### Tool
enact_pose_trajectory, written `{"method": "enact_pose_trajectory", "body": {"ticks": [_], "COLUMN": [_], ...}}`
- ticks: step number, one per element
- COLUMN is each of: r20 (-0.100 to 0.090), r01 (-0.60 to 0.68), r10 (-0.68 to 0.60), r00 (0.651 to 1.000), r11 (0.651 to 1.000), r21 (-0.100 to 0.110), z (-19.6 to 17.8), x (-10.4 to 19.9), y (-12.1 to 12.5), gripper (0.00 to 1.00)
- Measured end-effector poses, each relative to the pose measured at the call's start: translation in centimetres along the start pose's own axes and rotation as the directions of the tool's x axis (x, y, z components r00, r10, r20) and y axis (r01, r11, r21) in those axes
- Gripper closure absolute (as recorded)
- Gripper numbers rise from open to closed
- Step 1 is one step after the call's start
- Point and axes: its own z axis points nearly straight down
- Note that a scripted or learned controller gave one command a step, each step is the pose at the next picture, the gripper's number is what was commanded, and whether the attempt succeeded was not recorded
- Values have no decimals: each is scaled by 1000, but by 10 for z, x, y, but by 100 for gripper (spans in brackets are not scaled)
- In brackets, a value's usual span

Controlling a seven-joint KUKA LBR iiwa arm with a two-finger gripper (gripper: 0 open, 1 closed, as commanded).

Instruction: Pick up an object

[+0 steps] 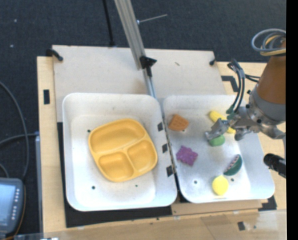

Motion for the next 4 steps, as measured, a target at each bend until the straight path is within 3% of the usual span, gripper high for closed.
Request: {"method": "enact_pose_trajectory", "body": {"ticks": [1, 4], "r20": [0, 0], "r01": [-2, -4], "r10": [2, 4], "r00": [1000, 1000], "r11": [1000, 1000], "r21": [0, 7], "z": [0, 151], "x": [0, -5], "y": [0, -3], "gripper": [0, 0]}}
